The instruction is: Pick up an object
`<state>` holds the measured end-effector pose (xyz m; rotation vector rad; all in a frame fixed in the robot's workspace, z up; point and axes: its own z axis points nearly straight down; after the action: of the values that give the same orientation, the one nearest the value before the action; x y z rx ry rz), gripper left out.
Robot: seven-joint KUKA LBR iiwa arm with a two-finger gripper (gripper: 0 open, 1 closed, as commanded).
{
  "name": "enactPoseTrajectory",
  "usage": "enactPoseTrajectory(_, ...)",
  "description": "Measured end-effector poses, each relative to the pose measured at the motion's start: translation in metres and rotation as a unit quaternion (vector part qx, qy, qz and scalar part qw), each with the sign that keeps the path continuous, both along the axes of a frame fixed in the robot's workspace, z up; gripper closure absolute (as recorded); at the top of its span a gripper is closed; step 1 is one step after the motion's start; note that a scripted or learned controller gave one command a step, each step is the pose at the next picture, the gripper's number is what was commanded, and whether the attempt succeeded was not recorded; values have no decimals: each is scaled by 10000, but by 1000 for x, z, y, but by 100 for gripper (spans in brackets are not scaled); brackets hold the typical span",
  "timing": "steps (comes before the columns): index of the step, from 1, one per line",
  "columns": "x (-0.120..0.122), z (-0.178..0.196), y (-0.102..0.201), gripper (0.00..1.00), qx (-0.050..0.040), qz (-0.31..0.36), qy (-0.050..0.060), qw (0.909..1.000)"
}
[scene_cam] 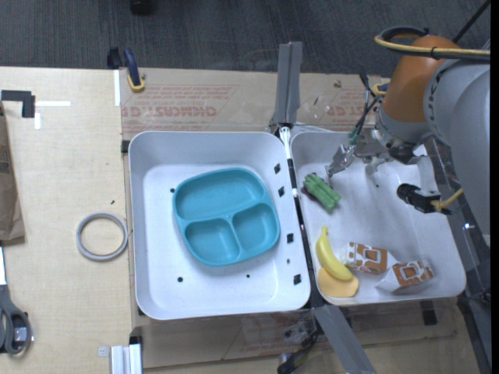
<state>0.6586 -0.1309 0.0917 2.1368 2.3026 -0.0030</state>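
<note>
In the right bin (437, 232) lie a green ridged object (321, 191), a yellow banana (330, 256) resting on a yellow-orange disc (340, 286), and two orange-and-white packets (366, 258) (412, 273). My gripper (356, 163) hangs over the back of this bin, up and to the right of the green object. It is open, its fingers are spread apart, and nothing sits between them. The fingertips are apart from every object.
A blue divided plate (226, 215) sits in the left bin (148, 232). On the bench at the left lie a grey tape ring (101, 235) and scissors (12, 327). A metal post (288, 84) rises behind the divider between the bins.
</note>
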Motion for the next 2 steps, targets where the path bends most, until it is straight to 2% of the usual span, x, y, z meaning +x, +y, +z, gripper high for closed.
enactPoseTrajectory(1,-97,100,72,0,7,629,-1,9980)
enactPoseTrajectory(2,-122,99,101,0,8,1279,7,9918)
